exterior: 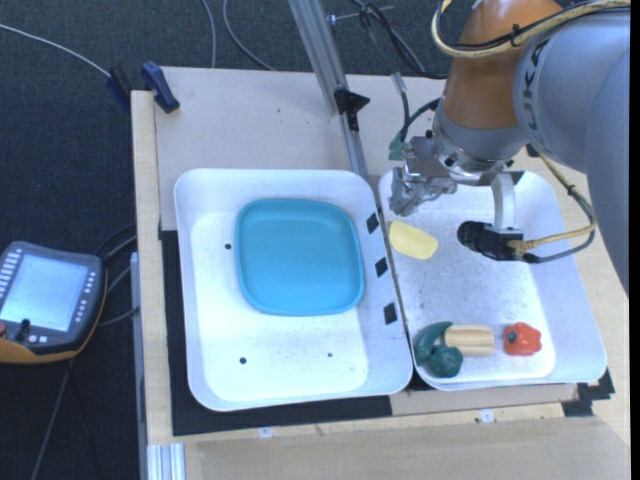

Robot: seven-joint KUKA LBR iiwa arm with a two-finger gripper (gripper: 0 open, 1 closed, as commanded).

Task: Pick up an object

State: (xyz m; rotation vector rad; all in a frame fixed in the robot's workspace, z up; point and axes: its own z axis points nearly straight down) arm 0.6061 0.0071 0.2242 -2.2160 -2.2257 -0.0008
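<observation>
The desk [250, 98] holds two white bins. The right bin [560, 268] has a yellow piece [412, 239] by its left wall. The end effector [405, 200] hangs just above it. It might bump the wall and miss.

Floor [70, 28]: dark carpet, black cables trailing across.
Bench [250, 108]: pale wood, lit evenly.
Left side: handheld screen pendant [45, 298].
</observation>
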